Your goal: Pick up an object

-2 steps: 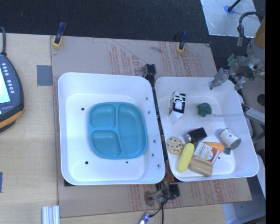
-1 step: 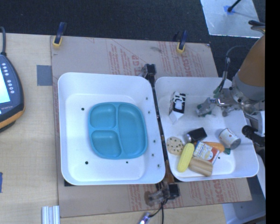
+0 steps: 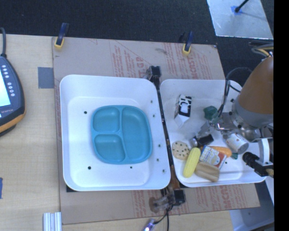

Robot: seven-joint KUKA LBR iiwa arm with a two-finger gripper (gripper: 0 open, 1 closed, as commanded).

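Two white bins are sitting side by side on the bench [image 3: 33,143]. The left bin [image 3: 72,129] is holding a blue plate [image 3: 121,134] with three parts. The right bin [image 3: 171,93] is holding a yellow banana [image 3: 191,161], a cookie [image 3: 180,149], a black and white carton [image 3: 183,106], a green piece [image 3: 210,112] and a small box [image 3: 211,157]. The tool [image 3: 208,131] is reaching down among these toys at the bin's right side. I cannot tell how wide it is, or if it is holding anything.

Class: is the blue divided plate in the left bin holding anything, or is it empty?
Empty. All three compartments of the plate show bare blue; the objects lie in the right bin.
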